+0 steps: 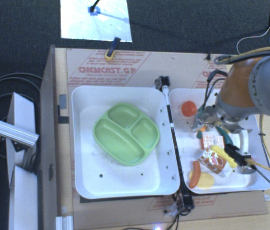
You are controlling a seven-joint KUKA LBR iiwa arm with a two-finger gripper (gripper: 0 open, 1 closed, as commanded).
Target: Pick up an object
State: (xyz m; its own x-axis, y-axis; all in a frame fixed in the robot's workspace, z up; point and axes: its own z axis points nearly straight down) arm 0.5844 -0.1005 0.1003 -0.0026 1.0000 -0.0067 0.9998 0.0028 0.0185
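The arm (250,87) reaches down into the right bin (185,186), and its gripper (203,123) sits low near the bin's middle, just right of an orange ball (188,108) and just above a small white-and-red packet (212,141). How the gripper stands cannot be told from here, since the wrist covers it, and nothing shows as held. The pickable things crowd the right bin: the ball, the packet, a snack bag (213,162), a yellow piece (221,153), a hot dog (195,173) and a pale yellow lump (206,180) near the front wall. The likely trouble is the clutter: closing here could catch two things at once, or nudge the ball so it rolls off toward the divider. The slick snack bag may slip or crumple rather than lift. A green tray (126,133) lies alone in the left bin (84,176), wide and flat, so hard to pinch. The board (107,71) under the bins reads "CHEMCAST GP" in red; the packets' print is too small to read.
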